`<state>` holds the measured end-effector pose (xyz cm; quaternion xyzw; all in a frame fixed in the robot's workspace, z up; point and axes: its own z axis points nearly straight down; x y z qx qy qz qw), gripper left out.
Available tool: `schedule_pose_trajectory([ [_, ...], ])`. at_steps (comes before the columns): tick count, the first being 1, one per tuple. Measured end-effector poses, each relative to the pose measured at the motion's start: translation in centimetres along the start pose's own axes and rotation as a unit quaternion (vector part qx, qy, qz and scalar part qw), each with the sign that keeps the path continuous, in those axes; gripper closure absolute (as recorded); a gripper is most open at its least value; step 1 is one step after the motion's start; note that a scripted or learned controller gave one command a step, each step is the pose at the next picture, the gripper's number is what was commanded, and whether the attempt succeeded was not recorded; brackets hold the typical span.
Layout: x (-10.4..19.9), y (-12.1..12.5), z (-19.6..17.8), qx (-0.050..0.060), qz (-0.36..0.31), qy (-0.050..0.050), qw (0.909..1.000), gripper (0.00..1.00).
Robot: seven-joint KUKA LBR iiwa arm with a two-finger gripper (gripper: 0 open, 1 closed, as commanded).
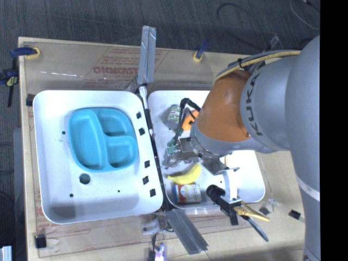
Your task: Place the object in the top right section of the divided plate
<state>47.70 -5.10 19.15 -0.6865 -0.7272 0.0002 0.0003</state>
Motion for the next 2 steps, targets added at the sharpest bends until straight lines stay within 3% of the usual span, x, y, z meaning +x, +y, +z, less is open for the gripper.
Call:
schedule_pose_trajectory([
  [1, -4.5, 4.6, -9.0, 0.0, -0.018, 0.0, 0.9998, 1.0],
  [2, -11.9, -0.8, 3.9, 0.002, 0.036, 0.001, 0.9993, 1.0],
])
